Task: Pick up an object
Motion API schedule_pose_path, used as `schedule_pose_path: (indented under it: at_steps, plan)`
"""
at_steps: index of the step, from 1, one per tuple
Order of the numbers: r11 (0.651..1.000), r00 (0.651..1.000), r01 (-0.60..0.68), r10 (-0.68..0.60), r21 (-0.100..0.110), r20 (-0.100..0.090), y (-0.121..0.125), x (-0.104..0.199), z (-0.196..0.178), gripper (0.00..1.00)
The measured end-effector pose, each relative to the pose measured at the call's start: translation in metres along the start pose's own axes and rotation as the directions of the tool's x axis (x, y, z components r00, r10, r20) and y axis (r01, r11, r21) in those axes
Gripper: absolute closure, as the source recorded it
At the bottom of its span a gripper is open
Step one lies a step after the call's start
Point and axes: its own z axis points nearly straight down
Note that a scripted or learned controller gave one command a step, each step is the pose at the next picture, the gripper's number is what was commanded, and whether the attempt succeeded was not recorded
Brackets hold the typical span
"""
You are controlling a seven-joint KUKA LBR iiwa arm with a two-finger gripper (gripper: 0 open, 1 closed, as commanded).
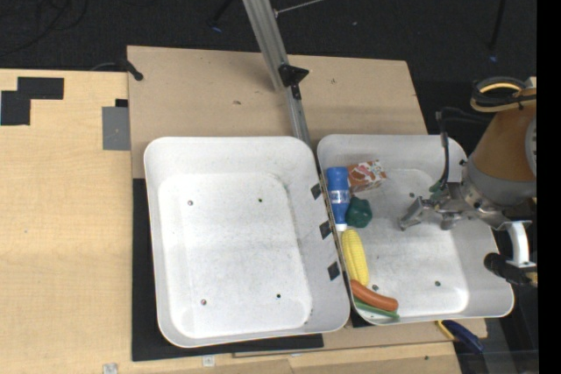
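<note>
Metal rail (263, 22) — behind the bins (175, 188)

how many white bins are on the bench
2: the left bin and the right bin sit side by side, their rims meeting in the middle.

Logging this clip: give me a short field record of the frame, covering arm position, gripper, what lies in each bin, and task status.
arm: reaching in from the right, over the right bin
gripper: low over the bin floor, nothing visible between its jaws
right bin contents: blue bottle, dark green object, red-and-white packet, corn cob, hot dog, all along its left wall
left bin: white
task status: no object picked up yet
</note>
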Motion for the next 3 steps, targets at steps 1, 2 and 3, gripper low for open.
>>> schedule_pose_path:
  at_steps: [1, 2, 3]
  plan:
    - [1.0, 1.0, -0.004, 0.004, 0.0, -0.001, -0.001, -0.001, -0.011, 1.0]
    - [1.0, 1.0, 0.003, -0.003, -0.004, 0.001, 0.001, 0.009, -0.067, 1.0]
    - [1.0, 1.0, 0.003, -0.003, -0.005, 0.002, 0.002, 0.008, -0.119, 1.0]
